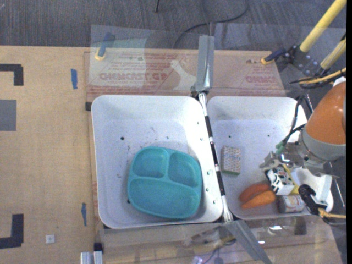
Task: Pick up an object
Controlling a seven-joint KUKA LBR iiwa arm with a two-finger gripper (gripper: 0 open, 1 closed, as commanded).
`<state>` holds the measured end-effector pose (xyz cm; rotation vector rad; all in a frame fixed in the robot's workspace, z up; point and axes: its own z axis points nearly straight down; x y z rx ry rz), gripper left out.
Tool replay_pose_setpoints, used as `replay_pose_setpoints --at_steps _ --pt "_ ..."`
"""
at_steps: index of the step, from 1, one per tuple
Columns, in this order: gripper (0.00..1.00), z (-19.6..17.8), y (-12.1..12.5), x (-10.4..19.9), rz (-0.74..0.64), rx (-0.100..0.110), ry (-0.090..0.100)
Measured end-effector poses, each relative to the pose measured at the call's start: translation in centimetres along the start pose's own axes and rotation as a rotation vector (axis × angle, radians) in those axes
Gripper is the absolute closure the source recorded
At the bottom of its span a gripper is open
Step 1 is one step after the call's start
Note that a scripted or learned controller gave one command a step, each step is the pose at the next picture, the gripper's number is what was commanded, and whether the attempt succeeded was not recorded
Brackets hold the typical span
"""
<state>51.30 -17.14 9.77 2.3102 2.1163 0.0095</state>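
Right bin (250, 114) holds carrot (257, 196), patterned packet (231, 160), can (290, 203) beside the jaws (280, 176), state unclear

A robotics lab: two white bins (110, 120) sit on a plywood counter (44, 147) marked with black tape and blue tape bits, black cables (220, 4) looping over grey carpet at twelve o'clock, yellow stand legs (324, 21) at two.

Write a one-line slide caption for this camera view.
Arm's gripper low in the right bin near an orange object and small box; teal divided tray in the left bin.
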Motion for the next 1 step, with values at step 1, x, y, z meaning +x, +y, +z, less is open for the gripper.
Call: replay_pose_setpoints --at_steps 1 --pt "1.00 -9.92 1.23 7.10 0.127 0.014 0.000"
